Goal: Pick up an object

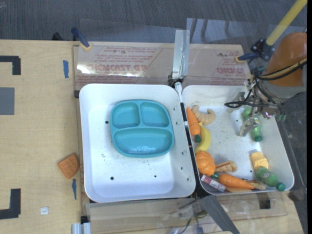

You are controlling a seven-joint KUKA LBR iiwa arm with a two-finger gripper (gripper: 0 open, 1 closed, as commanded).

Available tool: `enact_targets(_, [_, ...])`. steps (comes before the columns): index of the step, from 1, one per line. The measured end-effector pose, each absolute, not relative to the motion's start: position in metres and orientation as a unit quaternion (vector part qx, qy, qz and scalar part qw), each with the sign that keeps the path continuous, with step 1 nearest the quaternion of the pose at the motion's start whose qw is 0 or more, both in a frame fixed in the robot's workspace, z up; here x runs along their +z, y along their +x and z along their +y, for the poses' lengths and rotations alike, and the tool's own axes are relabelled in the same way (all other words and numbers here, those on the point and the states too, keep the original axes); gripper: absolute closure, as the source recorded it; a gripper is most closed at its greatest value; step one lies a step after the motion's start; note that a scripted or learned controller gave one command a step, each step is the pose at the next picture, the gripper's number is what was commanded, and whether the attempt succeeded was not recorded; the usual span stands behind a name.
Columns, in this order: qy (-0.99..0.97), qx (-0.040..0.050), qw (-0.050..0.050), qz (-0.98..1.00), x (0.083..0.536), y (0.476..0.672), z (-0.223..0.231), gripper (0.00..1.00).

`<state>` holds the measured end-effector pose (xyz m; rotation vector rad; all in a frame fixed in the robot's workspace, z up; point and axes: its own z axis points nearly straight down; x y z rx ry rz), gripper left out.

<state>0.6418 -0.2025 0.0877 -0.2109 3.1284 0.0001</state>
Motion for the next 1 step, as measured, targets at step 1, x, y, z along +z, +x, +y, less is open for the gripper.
enact_targets(1, [-0.068, -0.0016, 0.011, 0.998, 0.103, 0.6462, -0.2021, 1.0])
